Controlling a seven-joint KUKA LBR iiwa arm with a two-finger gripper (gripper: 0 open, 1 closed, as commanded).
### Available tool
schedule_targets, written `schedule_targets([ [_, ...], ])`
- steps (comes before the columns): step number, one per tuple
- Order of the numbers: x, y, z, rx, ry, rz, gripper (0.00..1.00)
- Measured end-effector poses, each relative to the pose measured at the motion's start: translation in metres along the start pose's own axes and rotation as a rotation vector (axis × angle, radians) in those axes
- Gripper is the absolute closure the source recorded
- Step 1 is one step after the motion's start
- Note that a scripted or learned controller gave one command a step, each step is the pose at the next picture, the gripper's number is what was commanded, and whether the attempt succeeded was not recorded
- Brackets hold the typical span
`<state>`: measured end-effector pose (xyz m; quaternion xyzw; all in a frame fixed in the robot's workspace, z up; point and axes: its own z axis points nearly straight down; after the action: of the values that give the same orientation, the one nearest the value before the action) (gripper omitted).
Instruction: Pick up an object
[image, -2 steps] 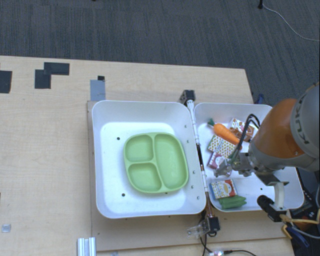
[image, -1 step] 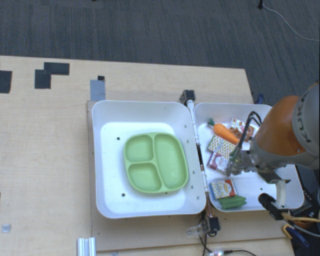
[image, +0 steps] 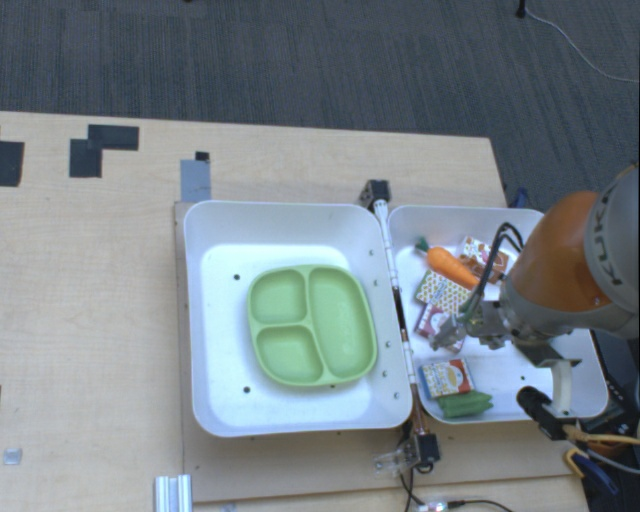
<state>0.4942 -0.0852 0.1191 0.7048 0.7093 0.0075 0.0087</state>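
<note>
The right bin (image: 500, 218) holds several small items. An orange carrot (image: 451, 266) lies near its back left, beside a red and white packet (image: 476, 250) and a checkered packet (image: 439, 290). Nearer the front are a small printed box (image: 447, 378) and a green object (image: 466, 404). My gripper (image: 458, 330) hangs low over the bin's left middle, right at the edge of a reddish packet (image: 430, 322). The wrist and its cables hide whether anything is in it.
The left bin (image: 215, 300) holds a light green divided plate (image: 310, 326). A metal rail (image: 395, 300) separates the two bins. The arm's orange band (image: 565, 262) covers the right bin's right half. Cables lie at the bench's front right corner.
</note>
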Motion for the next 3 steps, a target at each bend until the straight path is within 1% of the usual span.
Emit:
schedule_targets([
  [1,0.002,-0.006,0.032,0.016,0.001,0.006,0.0],
  [2,0.003,-0.004,0.021,0.01,0.001,0.004,1.0],
  [3,0.003,-0.004,0.021,0.01,0.001,0.004,0.0],
])
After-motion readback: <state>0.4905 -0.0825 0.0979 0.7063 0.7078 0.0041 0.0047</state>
